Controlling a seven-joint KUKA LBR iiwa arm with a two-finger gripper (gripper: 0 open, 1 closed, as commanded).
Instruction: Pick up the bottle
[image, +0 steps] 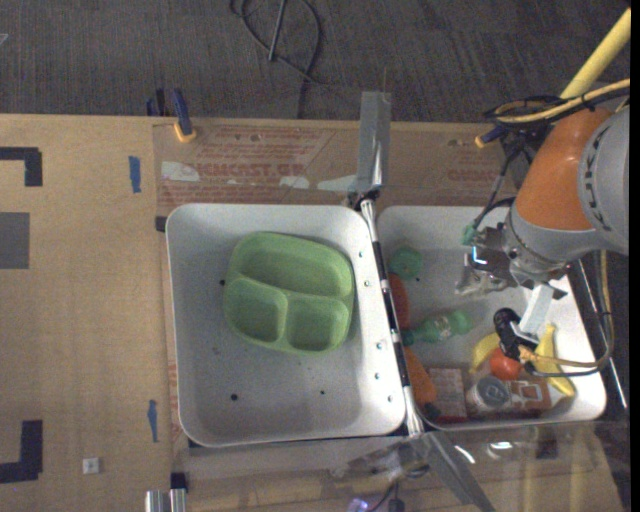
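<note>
In the right bin's (436, 222) middle lies the green bottle (441, 327); the left bin (270, 392) holds a green plate (290, 291). I cannot tell the gripper's (484, 271) state.

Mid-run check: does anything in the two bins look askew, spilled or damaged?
The green bottle lies on its side in the right bin, not upright. The green divided plate sits askew in the left bin, turned off the bin's edges. No spill or damage is visible.

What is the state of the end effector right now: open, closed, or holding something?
End effector: cannot be told from this view; it hangs over the right bin.
</note>
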